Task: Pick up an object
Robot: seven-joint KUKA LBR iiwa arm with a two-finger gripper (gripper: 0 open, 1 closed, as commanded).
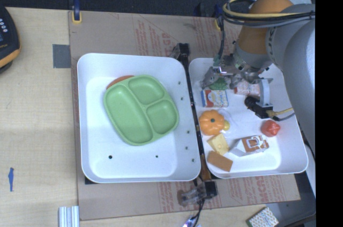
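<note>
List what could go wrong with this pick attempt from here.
The gripper sits low at the right bin's crowded far corner, so it might catch the bin wall or nudge the small carton rather than grasp cleanly. The orange pumpkin and cheese wedge lie close together, so neighbours could shift.

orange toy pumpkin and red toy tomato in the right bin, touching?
Apart. The camera view shows the orange toy pumpkin and the red toy tomato separated by bare white floor of the right bin.
</note>
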